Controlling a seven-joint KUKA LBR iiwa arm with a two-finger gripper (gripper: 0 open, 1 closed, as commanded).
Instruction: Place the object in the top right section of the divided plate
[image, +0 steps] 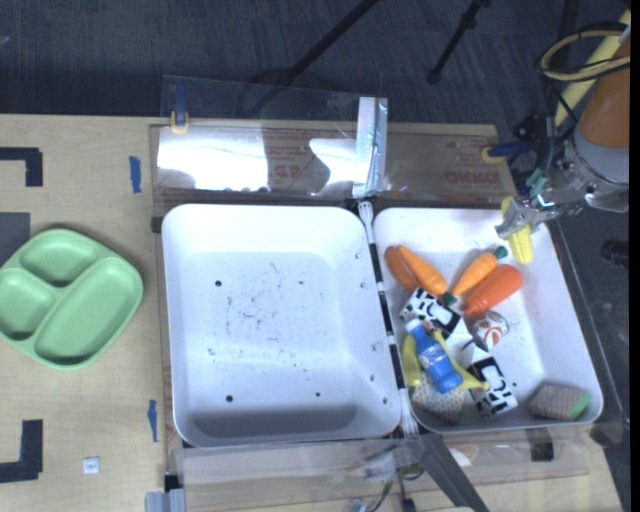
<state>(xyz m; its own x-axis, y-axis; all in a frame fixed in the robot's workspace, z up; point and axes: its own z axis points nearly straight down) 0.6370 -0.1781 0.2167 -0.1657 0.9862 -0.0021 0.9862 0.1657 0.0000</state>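
Nearest, well below the pincer (522, 212), the right bin (548, 335) holds one sponge (558, 402), one blue bottle (437, 362) and three orange carrots (495, 288). Far to the pincer's left are one left bin (270, 300) with lots of bare room and one green plate (85, 310). One small yellow corn (522, 247) hangs right under the pincer, by the bin's top edge. I cannot tell if the pincer is open or closed.

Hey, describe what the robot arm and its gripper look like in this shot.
At the upper right, the arm shows a rounded orange band above a grey, metallic wrist. Yellowish and dark cables loop beside it. The gripper is small, with pale grey metal parts, and something yellow shows at its tip.
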